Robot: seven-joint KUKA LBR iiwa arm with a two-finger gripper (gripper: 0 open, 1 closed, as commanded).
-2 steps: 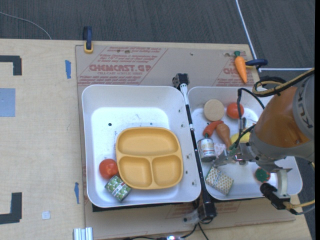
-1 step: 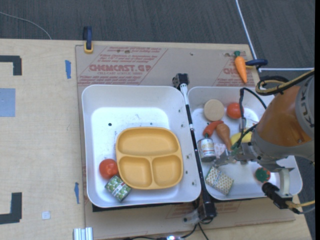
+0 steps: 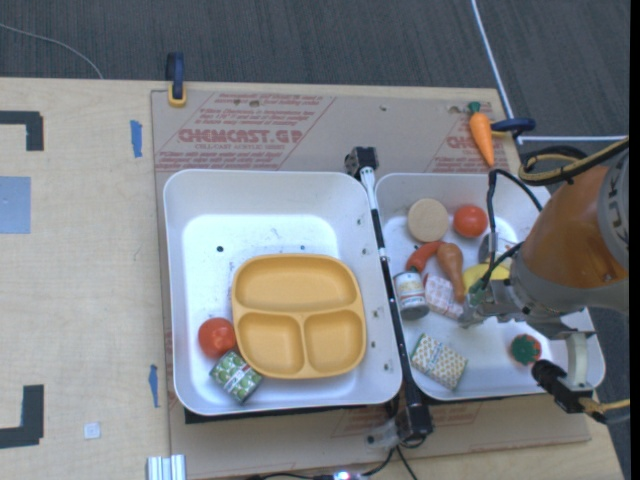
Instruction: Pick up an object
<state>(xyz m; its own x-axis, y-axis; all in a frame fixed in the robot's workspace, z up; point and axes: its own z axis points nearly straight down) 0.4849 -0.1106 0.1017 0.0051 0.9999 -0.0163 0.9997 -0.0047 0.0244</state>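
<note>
Your tool (image 3: 478, 303) is down inside the right bin (image 3: 500, 380), low over the cluster at the bin's middle. Can't tell whether it's released or clenched; the arm (image 3: 570, 248) covers most of it. Nothing visibly held, so treat this as the reach/descend step, grasp not yet confirmed.

Likely target: the pink-white wrapped packet (image 3: 441, 295), lying flat and tilted, just beside the tool tip on its left. It touches the small tin can (image 3: 409, 294) on one side and the brown drumstick-shaped toy (image 3: 452, 264) crosses its top edge. Crowded, so the next move calls for a clean close on one item and a straight lift, without dragging neighbours.

Also near: something yellow (image 3: 477, 273) right at the tool, mostly hidden. Green round toy (image 3: 524, 348) below the wrist. Patterned box (image 3: 440, 361) nearer the front wall. Tomato (image 3: 470, 221) and beige disc (image 3: 429, 220) at the back, well apart from the tool.

Left bin (image 3: 190, 218) holds a yellow divided tray (image 3: 297, 314).
</note>
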